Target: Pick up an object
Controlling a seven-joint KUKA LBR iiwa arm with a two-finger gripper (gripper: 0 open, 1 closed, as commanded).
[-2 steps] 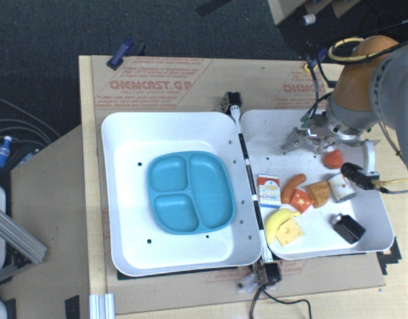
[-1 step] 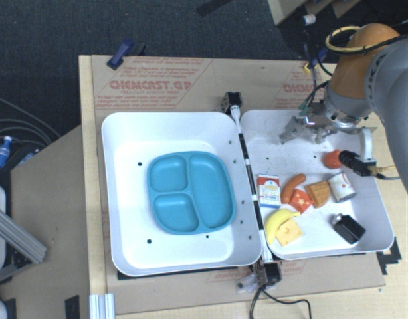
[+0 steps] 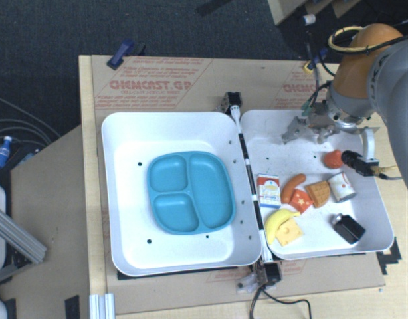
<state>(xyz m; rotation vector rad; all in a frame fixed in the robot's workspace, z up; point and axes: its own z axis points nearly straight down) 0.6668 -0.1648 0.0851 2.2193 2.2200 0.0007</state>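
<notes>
Gripper (image 3: 309, 129) at twelve o'clock of right bin (image 3: 270, 121), jaw state impossible to tell. Toy food clustered at five o'clock: sausage (image 3: 292, 183), banana (image 3: 276, 222), cheese (image 3: 290, 232), carton (image 3: 268, 190). Blue plate (image 3: 191, 191) in left bin (image 3: 117, 178).

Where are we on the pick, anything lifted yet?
Nothing looks lifted. The pincer hovers over the upper part of the right bin, with no object seen in it. The toy foods lie lower in that bin: banana, sausage, small carton, black block. The whole pick is left.
</notes>
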